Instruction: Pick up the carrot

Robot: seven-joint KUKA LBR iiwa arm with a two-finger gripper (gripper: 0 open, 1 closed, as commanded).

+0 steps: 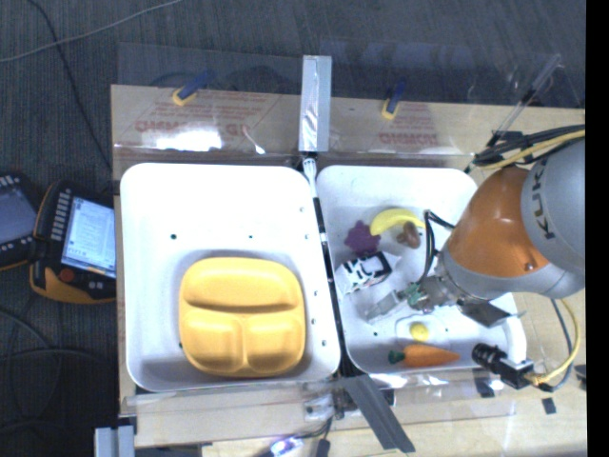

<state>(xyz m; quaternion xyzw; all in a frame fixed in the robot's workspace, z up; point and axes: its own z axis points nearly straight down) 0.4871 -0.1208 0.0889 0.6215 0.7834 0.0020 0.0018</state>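
Note:
The carrot (430,355), orange with a green tip pointing left, lies flat along the near wall of the right bin (335,255). My gripper (381,306) hangs over the middle of that bin, reaching left from the orange-banded wrist (495,236). It is up and to the left of the carrot, apart from it. Nothing shows in its grasp.
A banana (395,221), a purple grape bunch (361,237) and a black-and-white object (365,268) lie in the right bin's far half. A small yellow piece (418,330) sits just above the carrot. A yellow tray-like object (244,315) rests in the left bin (152,255).

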